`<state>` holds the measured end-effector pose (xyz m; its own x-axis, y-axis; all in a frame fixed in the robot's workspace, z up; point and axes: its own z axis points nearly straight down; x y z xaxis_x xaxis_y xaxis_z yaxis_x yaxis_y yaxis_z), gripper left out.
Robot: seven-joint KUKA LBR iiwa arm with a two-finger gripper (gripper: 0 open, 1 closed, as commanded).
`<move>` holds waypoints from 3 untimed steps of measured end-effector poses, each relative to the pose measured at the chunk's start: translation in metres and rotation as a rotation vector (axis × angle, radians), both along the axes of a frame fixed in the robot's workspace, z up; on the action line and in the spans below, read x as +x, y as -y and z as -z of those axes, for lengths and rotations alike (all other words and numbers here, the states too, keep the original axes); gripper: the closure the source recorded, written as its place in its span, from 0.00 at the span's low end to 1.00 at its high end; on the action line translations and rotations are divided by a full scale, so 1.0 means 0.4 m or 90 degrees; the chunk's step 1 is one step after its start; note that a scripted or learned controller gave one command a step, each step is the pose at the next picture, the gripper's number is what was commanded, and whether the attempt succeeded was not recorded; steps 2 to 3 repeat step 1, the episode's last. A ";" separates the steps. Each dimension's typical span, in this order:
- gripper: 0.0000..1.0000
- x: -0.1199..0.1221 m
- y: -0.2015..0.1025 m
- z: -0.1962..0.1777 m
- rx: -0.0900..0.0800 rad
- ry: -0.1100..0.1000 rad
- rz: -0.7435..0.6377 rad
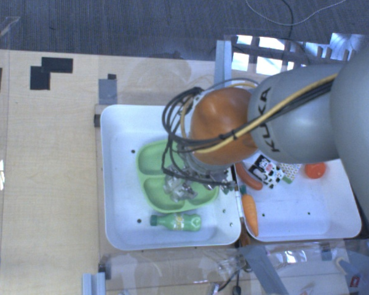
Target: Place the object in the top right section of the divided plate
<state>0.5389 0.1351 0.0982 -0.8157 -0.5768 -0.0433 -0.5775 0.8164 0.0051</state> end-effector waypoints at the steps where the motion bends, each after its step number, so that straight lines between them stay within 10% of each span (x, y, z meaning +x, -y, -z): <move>1: 1.00 -0.065 0.318 -0.216 -0.018 -0.017 0.001; 3: 1.00 -0.065 0.318 -0.216 -0.018 -0.017 0.001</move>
